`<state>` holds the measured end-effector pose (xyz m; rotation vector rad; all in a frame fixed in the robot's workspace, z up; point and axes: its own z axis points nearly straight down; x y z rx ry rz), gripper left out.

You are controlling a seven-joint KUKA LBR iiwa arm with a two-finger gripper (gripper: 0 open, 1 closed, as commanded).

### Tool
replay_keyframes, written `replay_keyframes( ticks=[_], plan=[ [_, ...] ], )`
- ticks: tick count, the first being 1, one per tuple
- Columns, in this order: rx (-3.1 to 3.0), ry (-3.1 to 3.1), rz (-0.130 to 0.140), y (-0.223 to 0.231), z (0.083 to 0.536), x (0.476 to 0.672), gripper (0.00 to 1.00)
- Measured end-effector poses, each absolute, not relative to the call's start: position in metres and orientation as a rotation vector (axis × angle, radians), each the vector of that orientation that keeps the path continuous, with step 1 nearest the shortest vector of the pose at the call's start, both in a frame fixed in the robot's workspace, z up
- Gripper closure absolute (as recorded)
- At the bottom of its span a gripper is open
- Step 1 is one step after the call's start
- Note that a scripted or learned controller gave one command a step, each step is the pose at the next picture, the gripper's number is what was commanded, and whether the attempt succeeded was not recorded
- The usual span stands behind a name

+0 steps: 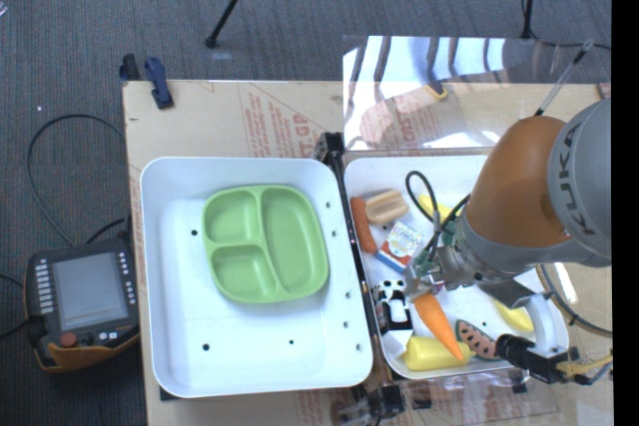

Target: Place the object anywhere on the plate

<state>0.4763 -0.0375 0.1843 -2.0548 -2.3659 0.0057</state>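
- The green divided plate [266, 242] sits in the left bin [175, 354] with nothing on it — so the placing isn't done yet.
- The gripper [427, 280] is down in the right bin [479, 369], right above a toy carrot [437, 320]; can't tell how it's set.
- The carrot lies among other toy food — a yellow piece [429, 353], a watermelon slice [476, 338].

Plate [266, 243] in L bin [170, 314]; carrot [437, 321], bread [385, 207], other toys in R bin [419, 162], arm [529, 200] above.

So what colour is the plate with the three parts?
Light green; the plate shows clearly in the camera view, in the left bin.
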Motion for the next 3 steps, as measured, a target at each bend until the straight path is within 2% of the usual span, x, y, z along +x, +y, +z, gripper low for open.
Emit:
replay_keyframes(
  ticks=[1, 2, 3],
  plan=[
    [-2.055, -2.366, 0.006, -0.038, 0.184, 0.476, 0.00],
    [-2.051, -2.360, 0.011, -0.038, 0.191, 0.477, 1.00],
    [-2.119, -2.310, 0.006, 0.042, 0.203, 0.476, 1.00]
  ],
)
